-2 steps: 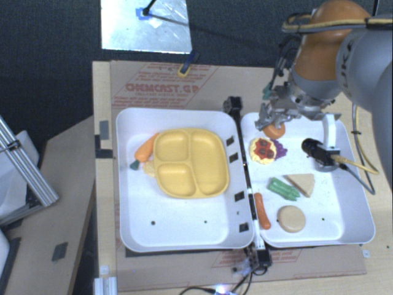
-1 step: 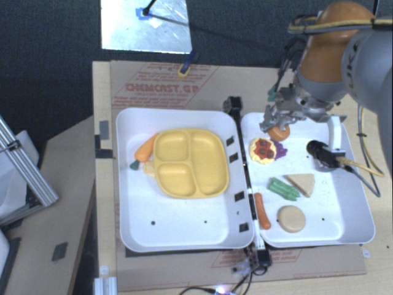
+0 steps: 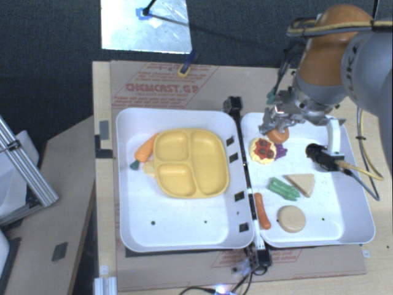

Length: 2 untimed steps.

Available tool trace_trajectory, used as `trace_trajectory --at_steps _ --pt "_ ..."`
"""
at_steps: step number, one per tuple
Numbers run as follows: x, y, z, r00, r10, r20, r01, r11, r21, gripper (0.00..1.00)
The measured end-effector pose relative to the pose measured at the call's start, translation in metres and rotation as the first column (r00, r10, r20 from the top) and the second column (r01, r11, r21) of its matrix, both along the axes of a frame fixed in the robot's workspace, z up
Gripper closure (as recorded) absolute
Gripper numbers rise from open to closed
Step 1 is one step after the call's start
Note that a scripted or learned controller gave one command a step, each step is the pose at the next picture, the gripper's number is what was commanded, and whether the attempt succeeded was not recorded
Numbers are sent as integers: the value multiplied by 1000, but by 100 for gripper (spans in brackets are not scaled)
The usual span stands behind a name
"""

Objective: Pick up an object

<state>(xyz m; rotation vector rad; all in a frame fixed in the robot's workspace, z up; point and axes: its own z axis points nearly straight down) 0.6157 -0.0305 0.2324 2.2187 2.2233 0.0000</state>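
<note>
My gripper [image 3: 276,125] is low over the back left corner of the right bin [image 3: 353,192]. A small orange round thing [image 3: 280,136] lies right at its tip, partly covered by it; I cannot tell whether it is gripped. Just in front of it sits a yellow disc with red and purple topping [image 3: 264,151]. Further forward in the same bin are a green piece [image 3: 284,188], a tan wedge [image 3: 301,183], a red sausage [image 3: 261,209] and a tan round bun [image 3: 291,219].
The left bin [image 3: 129,220] holds a yellow divided plate [image 3: 187,163] with a carrot [image 3: 145,147] at its left edge. A black part with a yellow cable [image 3: 320,154] hangs over the right bin's back right. The arm [image 3: 334,48] rises behind the bin.
</note>
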Motion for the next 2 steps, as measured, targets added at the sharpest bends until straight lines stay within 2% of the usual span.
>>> trace_trajectory --at_steps 1,2 --pt "6 9 -3 1000 3 1 -3 1000 0 100" --pt "9 -1 2 1000 -1 2 1 1000 0 100"
